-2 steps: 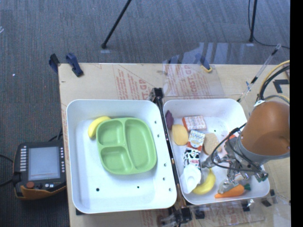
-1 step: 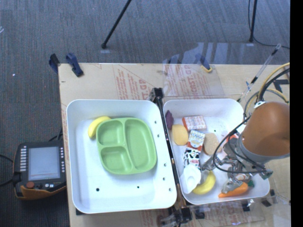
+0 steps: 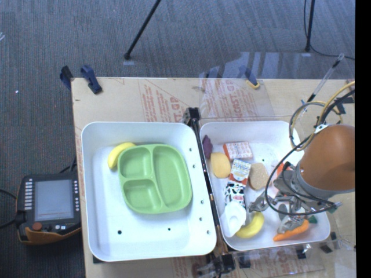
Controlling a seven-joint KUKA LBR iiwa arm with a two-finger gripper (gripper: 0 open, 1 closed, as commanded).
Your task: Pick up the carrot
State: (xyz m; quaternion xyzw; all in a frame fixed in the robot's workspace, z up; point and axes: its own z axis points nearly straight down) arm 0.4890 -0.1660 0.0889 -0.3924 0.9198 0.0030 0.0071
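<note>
two bananas, one carrot, one green tray, two bins

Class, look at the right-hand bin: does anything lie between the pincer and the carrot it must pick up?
Nothing visible does. The pincer hangs just above the carrot, which lies at the near right corner of the right bin. The nearest neighbour, a banana, sits off to the carrot's left, apart from it.

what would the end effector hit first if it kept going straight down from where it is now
Most likely the carrot in the right bin; the end effector hangs just above it, though depth is hard to judge here.
</note>
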